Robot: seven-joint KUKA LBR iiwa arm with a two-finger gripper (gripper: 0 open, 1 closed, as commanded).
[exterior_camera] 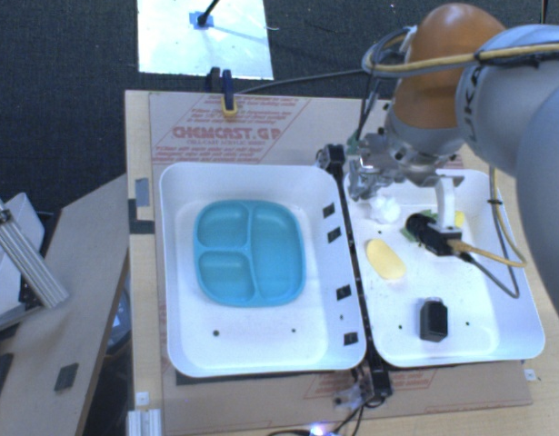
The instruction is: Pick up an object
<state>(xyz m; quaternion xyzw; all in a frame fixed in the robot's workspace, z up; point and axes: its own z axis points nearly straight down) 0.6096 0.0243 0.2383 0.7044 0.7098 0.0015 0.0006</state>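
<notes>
We see the tool [361, 184] low over the far left corner of the right bin [497, 309], close to the seam where the two bins meet. The wrist above it blocks the view, so we cannot tell whether it is apart or together, and we see nothing clamped in it. Just beside it, toward the near side, lies a small white lump [385, 209], which we judge the likeliest target, since the arm reaches in from the right and hangs almost over it. A little nearer to us a yellow piece [384, 259] lies flat on the bin floor, apart from the lump, and well apart from both, toward the near edge, stands a small black block [433, 320]. These three are spread out with bare floor between them, which we think leaves room for a descent onto any one without knocking the others. Across the seam, the left bin [184, 334] holds a blue divided plate [250, 251] resting flat in its middle, too broad and shallow, in our judgement, for an easy grasp. Both bins sit side by side on the table [141, 271].
</notes>
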